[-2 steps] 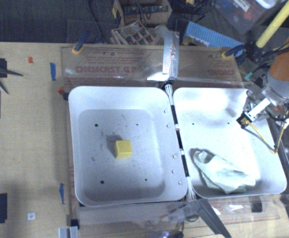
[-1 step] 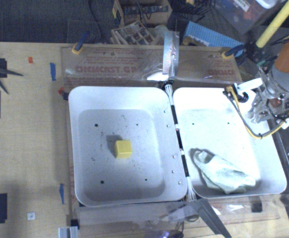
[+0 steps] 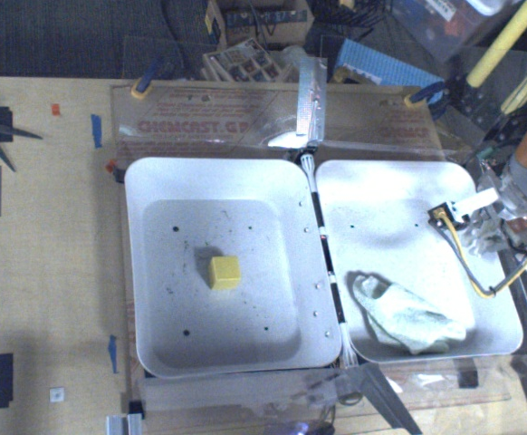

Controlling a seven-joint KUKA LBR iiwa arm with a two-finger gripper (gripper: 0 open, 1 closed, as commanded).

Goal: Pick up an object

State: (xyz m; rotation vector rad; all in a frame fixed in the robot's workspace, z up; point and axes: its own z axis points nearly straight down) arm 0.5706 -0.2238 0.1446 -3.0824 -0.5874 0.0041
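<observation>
A small yellow block lies near the middle of the left bin. In the right bin, a crumpled white and pale green cloth-like object rests against the front edge. My gripper hangs over the right bin's right rim, up and to the right of the crumpled object and apart from it. A yellow cable loops down from the gripper over the bin floor. Nothing is seen in the gripper's hold.
A clear plastic sheet with red lettering lies behind the bins, with a metal strip standing between them. Clutter and a blue pad sit at the back. Bare wooden bench extends to the left.
</observation>
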